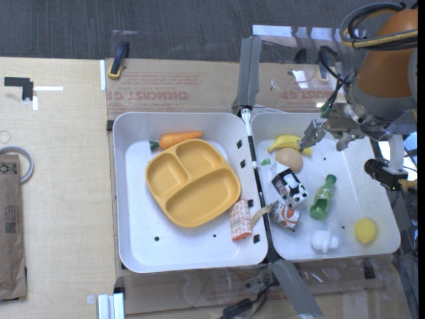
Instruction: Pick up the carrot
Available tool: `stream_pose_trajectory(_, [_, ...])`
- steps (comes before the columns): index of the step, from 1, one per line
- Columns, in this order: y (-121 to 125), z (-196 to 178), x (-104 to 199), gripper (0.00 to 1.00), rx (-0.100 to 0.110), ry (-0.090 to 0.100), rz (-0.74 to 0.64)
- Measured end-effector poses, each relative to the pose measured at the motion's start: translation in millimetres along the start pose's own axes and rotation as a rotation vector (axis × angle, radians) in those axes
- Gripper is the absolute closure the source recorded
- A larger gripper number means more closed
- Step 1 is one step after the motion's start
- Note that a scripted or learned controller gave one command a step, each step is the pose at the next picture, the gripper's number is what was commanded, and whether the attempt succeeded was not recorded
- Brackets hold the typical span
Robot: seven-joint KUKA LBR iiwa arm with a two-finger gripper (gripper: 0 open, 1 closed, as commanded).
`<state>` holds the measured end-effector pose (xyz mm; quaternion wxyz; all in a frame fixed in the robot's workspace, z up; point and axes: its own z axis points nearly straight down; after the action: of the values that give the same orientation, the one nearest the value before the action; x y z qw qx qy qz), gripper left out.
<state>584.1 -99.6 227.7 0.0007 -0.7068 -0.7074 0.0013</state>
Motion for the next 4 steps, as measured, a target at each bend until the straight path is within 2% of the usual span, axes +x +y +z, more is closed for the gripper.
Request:
stream_pose_trajectory(1, [-47.0,83.4,-56.8,0.0,-0.001,0.001,-0.203])
stream_pose_trajectory(2, [-4.7,136.1,-66.9,0.0,-0.004,-0.001,-0.3])
stream_pose_trajectory(3, [30.5,135.1,-97.8,0.0,-0.006,-0.003,-0.394])
stream_pose_trajectory(4, [-21.1,134.7,-93.5,0.0,-0.005,-0.002,-0.574])
